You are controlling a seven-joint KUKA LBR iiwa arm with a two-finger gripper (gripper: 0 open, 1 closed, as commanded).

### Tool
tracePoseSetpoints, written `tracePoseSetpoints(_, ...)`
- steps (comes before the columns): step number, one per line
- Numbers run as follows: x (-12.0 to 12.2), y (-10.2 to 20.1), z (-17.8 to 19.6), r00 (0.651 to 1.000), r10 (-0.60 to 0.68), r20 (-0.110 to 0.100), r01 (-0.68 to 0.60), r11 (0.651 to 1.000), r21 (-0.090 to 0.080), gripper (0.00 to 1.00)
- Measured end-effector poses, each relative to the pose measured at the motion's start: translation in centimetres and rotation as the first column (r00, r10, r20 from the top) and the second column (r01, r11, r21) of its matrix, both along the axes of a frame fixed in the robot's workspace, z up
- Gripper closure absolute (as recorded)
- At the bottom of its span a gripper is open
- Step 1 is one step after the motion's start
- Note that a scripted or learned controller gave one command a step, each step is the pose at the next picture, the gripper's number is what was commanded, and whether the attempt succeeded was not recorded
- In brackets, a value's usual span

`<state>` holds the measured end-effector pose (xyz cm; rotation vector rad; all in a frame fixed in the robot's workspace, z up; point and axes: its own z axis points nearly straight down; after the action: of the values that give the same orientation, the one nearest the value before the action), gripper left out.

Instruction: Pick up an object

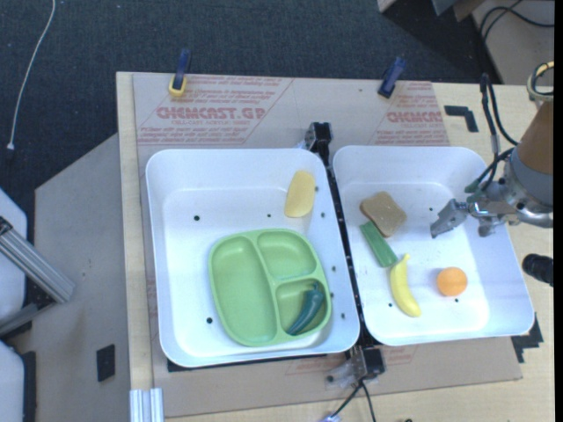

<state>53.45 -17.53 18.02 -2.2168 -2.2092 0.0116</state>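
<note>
We see the gripper (464, 218) over the right bin (501, 319), near its right wall, and its fingers look spread with nothing between them. The nearer finger points left toward a tan sponge (383, 212), which lies well apart from it in the upper middle of that bin. Just below the sponge a green stick (379, 243) lies at a slant, and a banana (404, 287) lies below that, its top end near the stick's lower end. An orange (452, 281) sits right of the banana, below the gripper and apart from it. In the left bin (176, 236) we find a green tray (255, 286) with three compartments; a dark green pepper (307, 310) lies in the lower right one. A yellow piece (300, 193) rests above the tray, close to the wall between the bins.
</note>
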Motion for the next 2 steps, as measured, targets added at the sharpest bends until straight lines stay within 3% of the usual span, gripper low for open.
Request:
tracePoseSetpoints(1,0.3,0.0,0.7,1.0,0.004,0.013,-0.004,1.0,-0.003,0.0)
tracePoseSetpoints(2,0.2,-0.8,-4.8,1.0,0.003,0.01,-0.003,1.0,-0.002,0.0)
